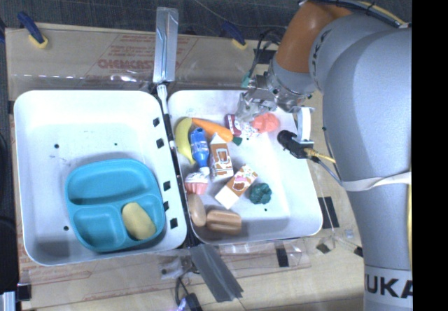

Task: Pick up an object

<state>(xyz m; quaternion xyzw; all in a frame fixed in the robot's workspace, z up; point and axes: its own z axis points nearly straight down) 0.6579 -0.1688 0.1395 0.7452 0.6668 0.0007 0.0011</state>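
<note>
One word, "KUKA", reads on the arm [378, 162]; whether its jaws [246, 115] are spread, I cannot tell.

A jumble of toy foods [217, 162] lies in the right bin [294, 211], carrot [213, 127] uppermost.

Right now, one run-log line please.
arm: over right bin | tool: low by pink item | hold: unconfirmed | blue tray: left bin

The grey arm [364, 113] bears an orange band [299, 33], black cables and white "KUKA" lettering [387, 286].
</note>
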